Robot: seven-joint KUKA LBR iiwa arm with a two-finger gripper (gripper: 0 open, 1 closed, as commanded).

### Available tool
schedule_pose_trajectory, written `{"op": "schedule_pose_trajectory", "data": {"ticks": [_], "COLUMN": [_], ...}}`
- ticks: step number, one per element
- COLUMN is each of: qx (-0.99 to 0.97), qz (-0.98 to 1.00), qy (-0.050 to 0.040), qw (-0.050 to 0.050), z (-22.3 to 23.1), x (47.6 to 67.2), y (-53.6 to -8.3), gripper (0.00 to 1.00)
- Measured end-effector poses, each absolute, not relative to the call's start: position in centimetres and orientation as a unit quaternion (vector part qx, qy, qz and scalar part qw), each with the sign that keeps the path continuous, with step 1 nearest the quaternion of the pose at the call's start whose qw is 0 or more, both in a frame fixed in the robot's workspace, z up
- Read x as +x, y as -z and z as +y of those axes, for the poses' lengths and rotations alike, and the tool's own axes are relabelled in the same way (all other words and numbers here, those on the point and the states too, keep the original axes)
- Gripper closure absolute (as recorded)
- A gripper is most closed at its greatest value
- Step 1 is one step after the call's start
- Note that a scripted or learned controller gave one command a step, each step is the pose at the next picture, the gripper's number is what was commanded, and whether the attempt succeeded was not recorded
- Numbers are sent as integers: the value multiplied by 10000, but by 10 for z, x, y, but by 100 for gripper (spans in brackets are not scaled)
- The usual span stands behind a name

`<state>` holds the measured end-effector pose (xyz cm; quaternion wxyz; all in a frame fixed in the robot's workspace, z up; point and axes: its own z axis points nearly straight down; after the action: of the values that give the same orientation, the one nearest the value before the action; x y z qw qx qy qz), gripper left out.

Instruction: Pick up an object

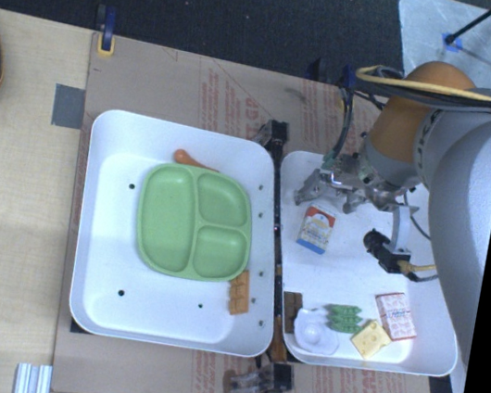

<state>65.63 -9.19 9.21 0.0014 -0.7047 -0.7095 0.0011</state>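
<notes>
gripper [333, 193] above right bin [427, 364] | small carton [317, 229] just below

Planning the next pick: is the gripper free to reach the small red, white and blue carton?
Probably yes: the gripper hangs just above the carton, which lies apart from other items.

Both white bins, the left bin [92, 211] and the right bin [428, 360], look like smooth moulded plastic with a soft sheen. In the left bin sits a green divided plate [194, 222], matt plastic, evenly coloured. The worktop [1, 195] at the left of the frame looks like pale wood laminate, and a brown cardboard sheet [199, 89] with a dull, papery surface lies over it. My claw [333, 189], upper right, is bare grey metal. A small carton [316, 229] in the right bin looks like printed card.
</notes>
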Motion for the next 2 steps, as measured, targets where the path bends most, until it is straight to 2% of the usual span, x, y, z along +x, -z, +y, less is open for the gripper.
{"op": "schedule_pose_trajectory", "data": {"ticks": [1,2], "qx": [-7065,-7052], "qz": [-7077,-7090], "qy": [-19,0], "qw": [20,-2], "z": [-99,-94], "x": [644,657], "y": [-92,-92], "gripper": [0,0]}}
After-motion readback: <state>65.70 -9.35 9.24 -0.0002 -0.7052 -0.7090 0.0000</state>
